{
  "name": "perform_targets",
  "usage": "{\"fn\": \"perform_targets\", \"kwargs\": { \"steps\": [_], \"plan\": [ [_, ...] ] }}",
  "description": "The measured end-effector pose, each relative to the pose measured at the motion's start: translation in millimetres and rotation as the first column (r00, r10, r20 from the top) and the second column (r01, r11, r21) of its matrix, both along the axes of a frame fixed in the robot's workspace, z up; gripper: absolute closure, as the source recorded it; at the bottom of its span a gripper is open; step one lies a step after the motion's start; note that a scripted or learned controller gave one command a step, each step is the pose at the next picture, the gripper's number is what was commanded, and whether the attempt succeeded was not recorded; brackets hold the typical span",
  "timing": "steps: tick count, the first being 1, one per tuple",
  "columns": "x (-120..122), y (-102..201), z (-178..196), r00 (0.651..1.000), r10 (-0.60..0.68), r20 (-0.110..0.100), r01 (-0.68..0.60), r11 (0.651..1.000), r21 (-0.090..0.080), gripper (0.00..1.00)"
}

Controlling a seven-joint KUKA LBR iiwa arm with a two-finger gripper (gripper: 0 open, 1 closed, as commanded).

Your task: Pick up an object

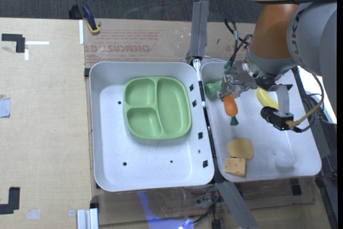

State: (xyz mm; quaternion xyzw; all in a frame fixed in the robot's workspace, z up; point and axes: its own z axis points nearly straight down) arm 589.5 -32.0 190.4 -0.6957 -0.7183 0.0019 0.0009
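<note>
The grey arm [300,13], with its orange band, is seen reaching in over the right-hand bin [300,169], and the claw [231,93] is carried at its end above that bin's far left part. The left-hand bin [107,169] lies well apart from the claw, toward the view's left. In it a green divided plate [157,108] is set, about level with the claw and separated from it by the two bins' adjoining walls.

A tan rounded piece [239,147] is found nearer the camera than the claw, and a yellowish cube [236,167] touches it on its near side. A yellow banana-like item [265,97] lies near the claw on the arm's side, partly hidden. A green item [213,88] lies just beside the claw on the view's left. An orange carrot [230,106] with a green tip is seen directly below the claw, its top meeting the claw. Whether the carrot is gripped, and how far the claw is open, cannot be told.
</note>
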Motion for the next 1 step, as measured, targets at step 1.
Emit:
{"fn": "perform_targets", "kwargs": {
  "steps": [1],
  "plan": [
    [-12.3,-46.0,0.5,1.0,0.022,0.001,-0.022,1.0,0.0,1.0]
  ]
}}
